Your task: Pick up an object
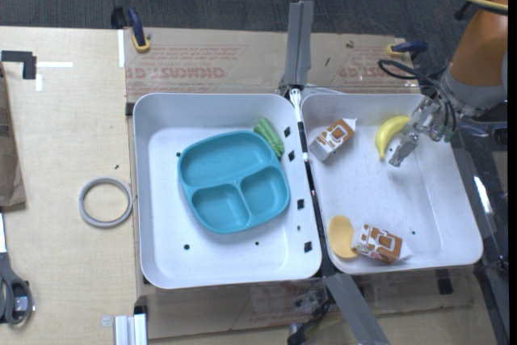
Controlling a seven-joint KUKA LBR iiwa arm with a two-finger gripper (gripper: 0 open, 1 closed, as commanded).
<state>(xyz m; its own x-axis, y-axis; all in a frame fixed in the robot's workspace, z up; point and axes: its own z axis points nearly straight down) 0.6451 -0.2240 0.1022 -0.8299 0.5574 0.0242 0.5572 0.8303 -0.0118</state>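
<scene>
Right bin, near edge: orange-and-white carton touching a yellow-orange chip-like piece. Left bin: blue divided plate, green item at its far rim. Far part of right bin: second small carton, banana. Gripper just beside banana, nothing visibly grasped; grip state can't be told.

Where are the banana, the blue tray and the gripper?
banana (388,132): camera view, middle of its yellow curve.
blue tray (233,181): camera view, divider between its compartments.
gripper (400,155): camera view, between its fingertips.
</scene>
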